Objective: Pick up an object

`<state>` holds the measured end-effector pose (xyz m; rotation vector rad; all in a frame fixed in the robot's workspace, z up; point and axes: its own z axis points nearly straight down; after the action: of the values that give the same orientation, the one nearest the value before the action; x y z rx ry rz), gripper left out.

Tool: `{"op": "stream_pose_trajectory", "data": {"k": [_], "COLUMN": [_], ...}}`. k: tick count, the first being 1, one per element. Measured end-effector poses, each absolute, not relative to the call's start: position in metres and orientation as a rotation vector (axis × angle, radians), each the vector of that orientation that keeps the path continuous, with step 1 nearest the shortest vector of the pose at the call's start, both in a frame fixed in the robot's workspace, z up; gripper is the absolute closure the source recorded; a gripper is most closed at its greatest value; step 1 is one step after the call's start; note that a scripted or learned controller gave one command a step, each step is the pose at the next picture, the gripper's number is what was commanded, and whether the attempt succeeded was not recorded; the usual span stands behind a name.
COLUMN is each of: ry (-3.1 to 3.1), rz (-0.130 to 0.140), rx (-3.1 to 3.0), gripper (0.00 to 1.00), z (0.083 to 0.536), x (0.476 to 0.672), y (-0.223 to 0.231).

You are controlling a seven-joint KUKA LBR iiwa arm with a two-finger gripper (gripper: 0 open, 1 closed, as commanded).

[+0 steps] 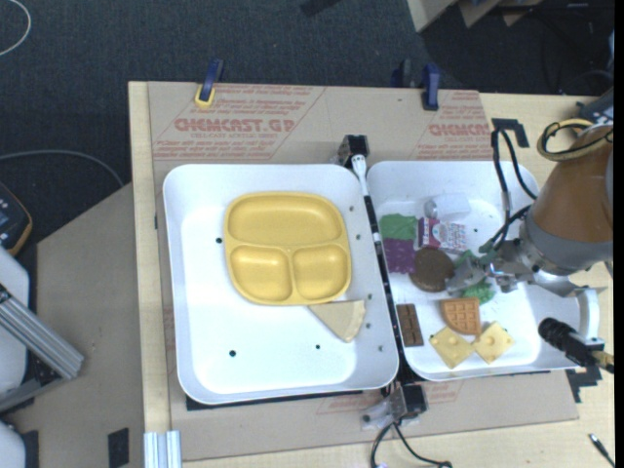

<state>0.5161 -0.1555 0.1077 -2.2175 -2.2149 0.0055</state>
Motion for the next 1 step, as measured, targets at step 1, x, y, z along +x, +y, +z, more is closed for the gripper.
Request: {"op": "stream_pose_trajectory", "data": {"k": [1], "ry": [-2.218], "rz": [0.003], "rx": [-2.218], "gripper": [0.00], "z": [0.0830], "x": [0.5155], "y": [-0.1547]}}
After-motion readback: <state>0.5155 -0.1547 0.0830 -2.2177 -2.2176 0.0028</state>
